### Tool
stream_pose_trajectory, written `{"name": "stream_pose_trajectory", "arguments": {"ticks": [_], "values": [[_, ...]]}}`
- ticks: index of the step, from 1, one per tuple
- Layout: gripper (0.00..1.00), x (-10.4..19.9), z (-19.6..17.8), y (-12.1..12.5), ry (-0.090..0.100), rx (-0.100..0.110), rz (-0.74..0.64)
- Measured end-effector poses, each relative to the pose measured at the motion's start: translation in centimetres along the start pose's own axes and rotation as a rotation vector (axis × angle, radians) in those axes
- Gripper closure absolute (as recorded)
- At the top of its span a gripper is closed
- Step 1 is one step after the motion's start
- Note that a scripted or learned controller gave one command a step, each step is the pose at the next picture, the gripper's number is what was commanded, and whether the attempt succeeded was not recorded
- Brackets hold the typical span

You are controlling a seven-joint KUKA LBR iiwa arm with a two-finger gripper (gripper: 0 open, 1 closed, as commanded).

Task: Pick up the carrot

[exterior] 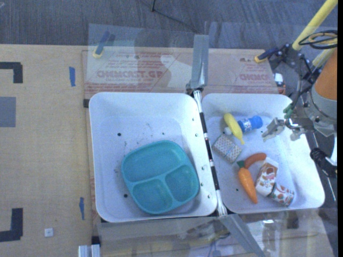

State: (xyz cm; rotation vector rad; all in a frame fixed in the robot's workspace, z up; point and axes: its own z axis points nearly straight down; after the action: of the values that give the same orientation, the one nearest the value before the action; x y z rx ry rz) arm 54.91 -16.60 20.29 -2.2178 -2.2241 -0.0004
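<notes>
Spread apart and holding nothing, the jaws of the gripper hang over the right bin at its two o'clock side. That bin holds the carrot, a tapered orange stick lying at six o'clock, well apart from the gripper. Around it lie a banana, a blue bottle, a small speckled box, a carton and a can. Smooth and teal, a divided plate fills the left bin.

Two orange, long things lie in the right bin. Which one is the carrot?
The carrot is the lower one: it is tapered, with a green top, and lies left of the small carton. The other, the reddish sausage-like piece, is curved with no green.
</notes>
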Motion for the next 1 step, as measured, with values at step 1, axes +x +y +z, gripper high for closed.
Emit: {"name": "stream_pose_trajectory", "arguments": {"ticks": [1], "values": [[0.0,5.35,9.03,-1.21,0.0,-0.001,0.092]]}}
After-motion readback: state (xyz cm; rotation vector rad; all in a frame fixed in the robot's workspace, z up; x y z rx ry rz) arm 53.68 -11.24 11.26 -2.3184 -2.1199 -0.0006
